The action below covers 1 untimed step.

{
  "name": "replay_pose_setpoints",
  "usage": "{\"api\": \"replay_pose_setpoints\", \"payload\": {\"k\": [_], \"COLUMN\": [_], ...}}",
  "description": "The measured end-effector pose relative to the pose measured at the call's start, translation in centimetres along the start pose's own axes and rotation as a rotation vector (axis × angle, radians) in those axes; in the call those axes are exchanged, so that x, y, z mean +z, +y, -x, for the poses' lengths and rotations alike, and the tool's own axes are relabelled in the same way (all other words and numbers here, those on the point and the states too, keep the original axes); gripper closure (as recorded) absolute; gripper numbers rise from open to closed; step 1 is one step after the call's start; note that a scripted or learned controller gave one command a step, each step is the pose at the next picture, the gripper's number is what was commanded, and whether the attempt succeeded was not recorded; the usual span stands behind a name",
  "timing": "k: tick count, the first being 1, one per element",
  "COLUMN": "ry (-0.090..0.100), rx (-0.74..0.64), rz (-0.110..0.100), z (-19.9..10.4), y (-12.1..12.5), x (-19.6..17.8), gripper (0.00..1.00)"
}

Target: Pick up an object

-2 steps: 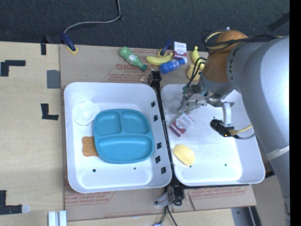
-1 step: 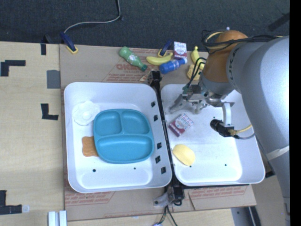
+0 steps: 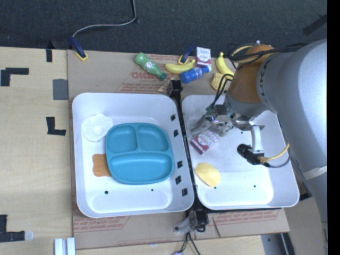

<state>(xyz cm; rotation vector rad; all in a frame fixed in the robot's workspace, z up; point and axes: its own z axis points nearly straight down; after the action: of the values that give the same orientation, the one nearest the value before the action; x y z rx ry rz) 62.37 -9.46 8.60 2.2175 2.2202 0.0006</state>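
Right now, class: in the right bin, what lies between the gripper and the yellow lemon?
In the camera view, a small red-and-white packet lies between the gripper and the yellow lemon.

Green bottle (image 3: 150, 66) and banana (image 3: 179, 66) lie behind the bins.

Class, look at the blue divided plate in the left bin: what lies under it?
A tan flat piece pokes out from under the blue divided plate at its left edge; how far it runs underneath is covered.

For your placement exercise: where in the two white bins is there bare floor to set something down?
Left bin: bare strip below the blue divided plate. Right bin: bare floor right of the yellow lemon-shaped piece. Crowded around the gripper and small pink-patterned packet.
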Motion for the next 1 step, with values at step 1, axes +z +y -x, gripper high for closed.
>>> {"api": "replay_pose_setpoints", "payload": {"k": [1], "ry": [0.000], "rx": [0.000], "rz": [0.000], "z": [-0.01], "y": [0.01], "x": [-0.95], "gripper": [1.00]}}
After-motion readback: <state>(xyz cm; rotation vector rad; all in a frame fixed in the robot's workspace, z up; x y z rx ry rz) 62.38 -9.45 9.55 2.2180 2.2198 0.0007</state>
